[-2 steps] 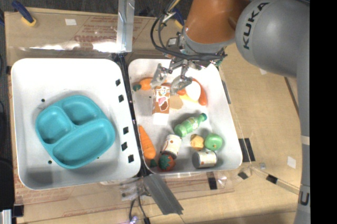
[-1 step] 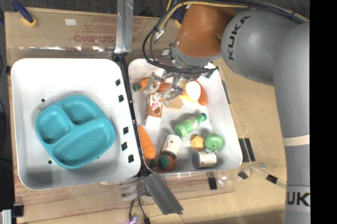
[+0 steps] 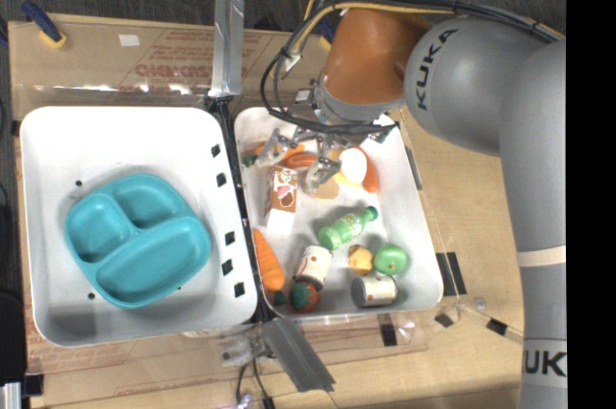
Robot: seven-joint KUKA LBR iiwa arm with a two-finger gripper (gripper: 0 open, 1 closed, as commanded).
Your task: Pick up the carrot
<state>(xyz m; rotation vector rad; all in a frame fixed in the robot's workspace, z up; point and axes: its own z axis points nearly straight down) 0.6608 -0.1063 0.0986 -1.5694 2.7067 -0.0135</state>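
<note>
The grey arm (image 3: 481,89), nearest the lens, hides much of the right bin (image 3: 423,243) and hangs its gripper (image 3: 313,157) over clutter at the far end; I cannot tell the jaws' state. The carrot (image 3: 269,261) lies well apart against the near-left wall, so a descent here risks grabbing the wrong item.

Grey arm (image 3: 481,80) (KUKA lettering), orange wrist band (image 3: 366,51), looping cables (image 3: 289,61).

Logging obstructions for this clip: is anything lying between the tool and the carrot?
Yes. The tool hangs over the right bin's far end. The carrot lies along the near left wall. A brown snack packet sits between them; the carrot's top looks uncovered.
</note>
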